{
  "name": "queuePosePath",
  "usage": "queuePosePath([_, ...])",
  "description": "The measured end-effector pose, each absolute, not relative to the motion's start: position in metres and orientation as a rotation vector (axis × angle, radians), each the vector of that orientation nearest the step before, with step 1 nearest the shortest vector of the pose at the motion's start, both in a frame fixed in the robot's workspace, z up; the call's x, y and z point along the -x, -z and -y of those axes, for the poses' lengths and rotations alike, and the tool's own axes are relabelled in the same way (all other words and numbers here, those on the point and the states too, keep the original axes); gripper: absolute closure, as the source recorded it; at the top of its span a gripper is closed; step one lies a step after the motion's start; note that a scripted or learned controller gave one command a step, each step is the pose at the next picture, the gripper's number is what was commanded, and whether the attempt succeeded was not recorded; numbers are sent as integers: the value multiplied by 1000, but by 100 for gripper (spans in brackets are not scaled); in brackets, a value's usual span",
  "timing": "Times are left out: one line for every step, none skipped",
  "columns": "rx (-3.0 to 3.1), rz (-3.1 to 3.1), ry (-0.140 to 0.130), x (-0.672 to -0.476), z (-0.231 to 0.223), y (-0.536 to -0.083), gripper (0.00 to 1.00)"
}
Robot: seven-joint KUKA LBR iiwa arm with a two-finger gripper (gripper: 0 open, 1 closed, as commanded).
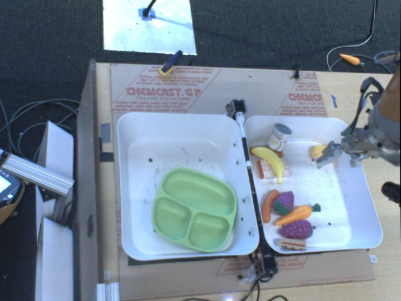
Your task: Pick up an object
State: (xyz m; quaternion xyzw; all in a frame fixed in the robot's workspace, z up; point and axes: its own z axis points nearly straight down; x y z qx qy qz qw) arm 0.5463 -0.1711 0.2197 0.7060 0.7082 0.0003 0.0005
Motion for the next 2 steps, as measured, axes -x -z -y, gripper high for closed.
queuePosePath([-2217, -2226, -1, -601, 116, -158, 0])
queuePosePath([-2216, -2227, 0, -607, 101, -113, 0])
